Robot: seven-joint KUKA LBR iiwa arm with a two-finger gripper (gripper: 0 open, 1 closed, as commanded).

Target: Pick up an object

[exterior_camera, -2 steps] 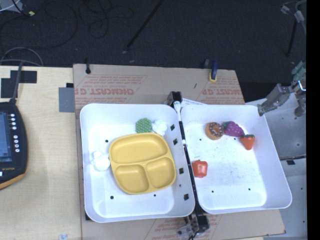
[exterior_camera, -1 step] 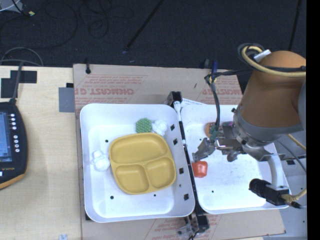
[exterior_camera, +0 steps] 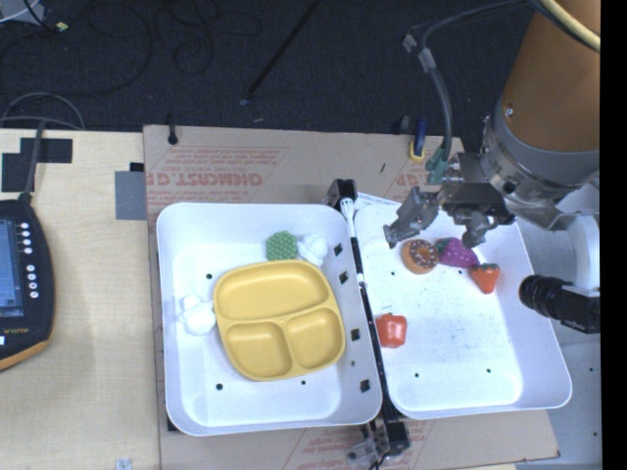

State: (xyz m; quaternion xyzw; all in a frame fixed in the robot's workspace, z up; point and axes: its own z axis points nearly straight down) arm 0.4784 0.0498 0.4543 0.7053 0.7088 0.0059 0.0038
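Objects: small toy foods in the right bin, none lifted.
Round orange-brown piece: upper left part of right bin, just under the gripper.
Purple piece: just beside the round piece, on its right.
Orange-red piece: next to the purple one, lower right of it.
Red piece: near the right bin's left wall, apart from the other three.
Gripper: over the upper part of the right bin, above the round and purple pieces. Two dark fingers look spread, nothing between them.
Arm: comes in from upper right, orange band visible.
Left bin: holds yellow divided plate, green item and white item at its upper edge, another white item to its left.
Bench extras: black handheld controller at far left.
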